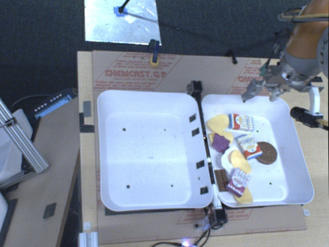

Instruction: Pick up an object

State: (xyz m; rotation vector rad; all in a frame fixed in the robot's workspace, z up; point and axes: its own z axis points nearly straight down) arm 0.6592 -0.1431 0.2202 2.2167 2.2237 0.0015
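Note:
The right bin (293, 133) holds a pile of small items. Among them are a yellow piece (218, 121), a red-and-white packet (241, 122), a purple toy (220, 142), a small red-and-blue packet (249, 146), a brown round disc (267, 153), a purple packet (237, 181) and a dark brown bar (220, 179). My gripper (261, 93) hangs over the far rim of the right bin, above and behind the pile. Its two fingers are spread apart with nothing between them.
The left bin (149, 148) stands beside the right one, with black clips (196, 133) along the shared divider. A shiny metal sheet (121, 14) lies at the back. At the left edge stand an aluminium rail (20, 143) and a grey device (54, 103).

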